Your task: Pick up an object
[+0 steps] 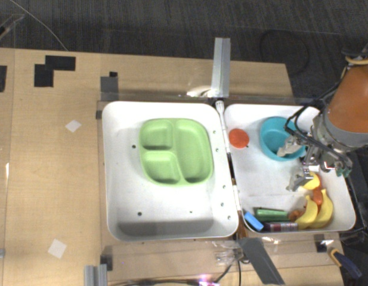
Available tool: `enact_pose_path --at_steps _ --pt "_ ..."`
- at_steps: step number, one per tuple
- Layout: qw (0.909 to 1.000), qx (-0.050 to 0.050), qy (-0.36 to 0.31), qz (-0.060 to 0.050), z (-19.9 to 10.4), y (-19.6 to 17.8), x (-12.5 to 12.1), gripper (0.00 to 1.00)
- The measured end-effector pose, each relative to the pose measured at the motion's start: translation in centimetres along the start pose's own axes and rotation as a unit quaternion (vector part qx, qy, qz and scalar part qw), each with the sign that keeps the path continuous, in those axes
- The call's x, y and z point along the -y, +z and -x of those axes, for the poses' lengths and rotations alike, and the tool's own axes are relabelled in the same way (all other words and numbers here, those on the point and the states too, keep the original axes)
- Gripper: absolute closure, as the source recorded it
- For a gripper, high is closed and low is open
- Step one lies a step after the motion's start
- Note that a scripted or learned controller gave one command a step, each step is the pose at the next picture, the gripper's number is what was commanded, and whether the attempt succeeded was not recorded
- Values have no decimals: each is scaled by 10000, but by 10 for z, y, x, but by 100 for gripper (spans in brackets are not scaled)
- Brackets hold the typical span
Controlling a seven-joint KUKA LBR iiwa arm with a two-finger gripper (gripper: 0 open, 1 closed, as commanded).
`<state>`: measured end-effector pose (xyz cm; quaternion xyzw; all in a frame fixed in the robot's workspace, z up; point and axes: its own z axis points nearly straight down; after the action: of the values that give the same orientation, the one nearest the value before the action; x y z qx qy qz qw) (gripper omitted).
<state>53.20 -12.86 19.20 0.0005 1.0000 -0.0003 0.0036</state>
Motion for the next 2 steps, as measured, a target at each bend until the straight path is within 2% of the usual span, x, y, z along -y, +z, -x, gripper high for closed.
enact_pose_path --at_steps 1,2 --pt "9988 21 -493 -6 44 97 27 0" --pt "9990 19 -445 0 96 103 16 0"
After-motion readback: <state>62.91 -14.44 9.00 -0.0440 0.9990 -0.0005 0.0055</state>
